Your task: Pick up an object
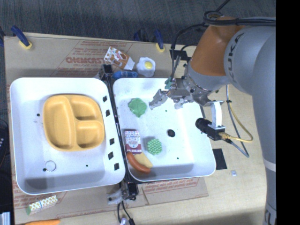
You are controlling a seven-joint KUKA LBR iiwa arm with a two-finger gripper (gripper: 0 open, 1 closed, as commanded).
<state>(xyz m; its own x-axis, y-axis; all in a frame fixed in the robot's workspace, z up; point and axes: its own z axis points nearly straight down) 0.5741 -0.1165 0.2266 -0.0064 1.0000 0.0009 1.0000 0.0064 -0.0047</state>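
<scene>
Cardboard covers the desk (89,55) under two white bins. Over the right bin (197,165), the jaws (165,99) hang spread and hold nothing, just beside the green object (137,107). Approach step; next, descend and close.

Both bins (18,139) are white. The divided tray (73,121) in the left bin is yellow. In the right bin, the crumpled lump (138,107) is green, the ball (154,146) green and dotted, the packet (132,141) red and white, the hot dog (139,162) orange-brown.
</scene>
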